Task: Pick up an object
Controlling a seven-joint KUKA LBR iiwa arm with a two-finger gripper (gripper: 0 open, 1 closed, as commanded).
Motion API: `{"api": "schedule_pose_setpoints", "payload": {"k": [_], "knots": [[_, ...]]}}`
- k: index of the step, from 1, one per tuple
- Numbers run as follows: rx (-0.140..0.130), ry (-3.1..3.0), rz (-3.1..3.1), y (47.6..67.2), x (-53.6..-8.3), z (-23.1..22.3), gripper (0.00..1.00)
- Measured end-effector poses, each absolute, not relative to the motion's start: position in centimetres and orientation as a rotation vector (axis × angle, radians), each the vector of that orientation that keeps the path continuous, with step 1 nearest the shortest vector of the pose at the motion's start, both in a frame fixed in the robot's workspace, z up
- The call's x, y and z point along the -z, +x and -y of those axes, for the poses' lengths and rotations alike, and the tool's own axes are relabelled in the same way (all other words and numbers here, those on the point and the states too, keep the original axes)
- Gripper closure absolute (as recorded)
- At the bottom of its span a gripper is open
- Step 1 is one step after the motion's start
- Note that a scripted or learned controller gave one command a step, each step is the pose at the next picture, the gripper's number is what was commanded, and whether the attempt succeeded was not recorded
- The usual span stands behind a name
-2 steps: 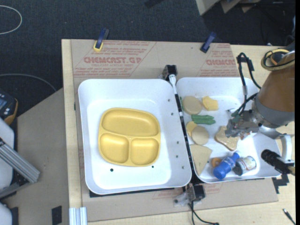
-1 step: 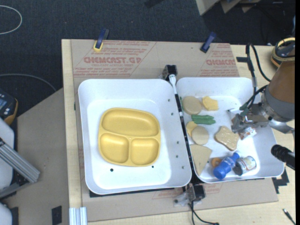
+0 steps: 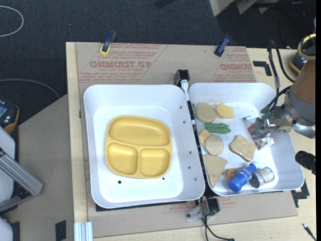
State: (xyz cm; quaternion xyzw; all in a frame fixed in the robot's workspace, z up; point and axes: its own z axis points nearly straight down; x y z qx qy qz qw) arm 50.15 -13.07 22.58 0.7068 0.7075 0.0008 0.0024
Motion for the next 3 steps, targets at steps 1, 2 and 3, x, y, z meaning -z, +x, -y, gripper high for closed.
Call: {"api": "schedule_pose_setpoints", "payload": {"k": [1,2,3], "knots": [[-0.003,2.215,-2.224,52.8,-21.6,8.1,1.0],[-0.005,2.214,-2.223,54.5,-23.5,5.0,1.0],[-0.003,2.217,-2.221,55.1,-23.4,5.3,1.0]]}}
